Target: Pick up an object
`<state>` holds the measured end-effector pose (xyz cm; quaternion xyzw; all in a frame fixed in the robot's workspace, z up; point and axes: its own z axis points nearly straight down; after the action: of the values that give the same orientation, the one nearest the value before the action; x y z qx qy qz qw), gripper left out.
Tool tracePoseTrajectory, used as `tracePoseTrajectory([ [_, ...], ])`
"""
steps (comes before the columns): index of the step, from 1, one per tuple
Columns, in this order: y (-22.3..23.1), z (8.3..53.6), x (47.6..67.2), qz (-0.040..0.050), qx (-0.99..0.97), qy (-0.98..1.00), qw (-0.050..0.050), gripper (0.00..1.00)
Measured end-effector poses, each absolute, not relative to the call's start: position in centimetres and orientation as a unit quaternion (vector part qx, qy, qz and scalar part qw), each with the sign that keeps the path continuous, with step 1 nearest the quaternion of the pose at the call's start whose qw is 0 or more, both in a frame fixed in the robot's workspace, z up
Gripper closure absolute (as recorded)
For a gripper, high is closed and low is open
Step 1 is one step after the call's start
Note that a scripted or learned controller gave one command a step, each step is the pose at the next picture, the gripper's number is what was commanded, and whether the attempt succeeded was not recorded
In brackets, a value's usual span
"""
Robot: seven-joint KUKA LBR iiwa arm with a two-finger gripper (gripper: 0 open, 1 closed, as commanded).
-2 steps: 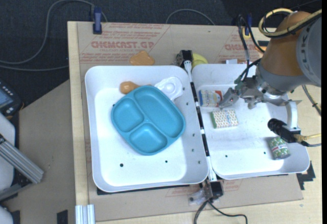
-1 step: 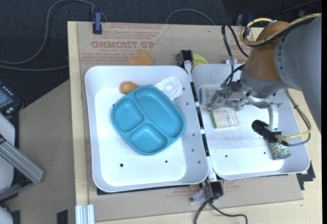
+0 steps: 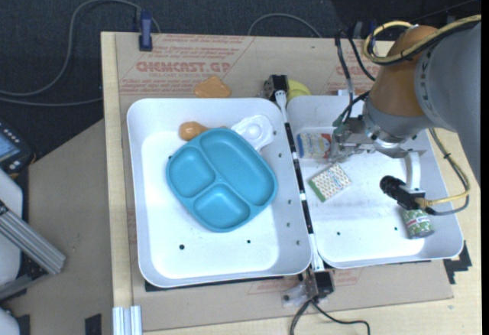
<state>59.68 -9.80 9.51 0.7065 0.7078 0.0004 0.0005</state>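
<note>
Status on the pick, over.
Gripper low at far side of right bin. Checked packet flat on bin floor beside it. Small can apart, near corner.

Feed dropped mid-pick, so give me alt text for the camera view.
The arm's hand hangs over the right bin, near a checkered packet. The left bin holds a blue divided plate and a small orange item.

One fixed camera above bench [image 3: 229,58], angled downward

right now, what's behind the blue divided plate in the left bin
Beyond the blue plate, an orange object and a white plastic piece peek out; its rim hides the rest.
</note>
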Motion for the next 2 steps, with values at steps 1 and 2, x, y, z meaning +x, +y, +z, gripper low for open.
tracePoseTrajectory([
  [1,-9.8,9.4,59.7,0.0,0.706,0.708,0.0,0.0],
  [2,-9.3,8.4,58.9,-0.0009,0.707,0.707,-0.001,0.0],
])
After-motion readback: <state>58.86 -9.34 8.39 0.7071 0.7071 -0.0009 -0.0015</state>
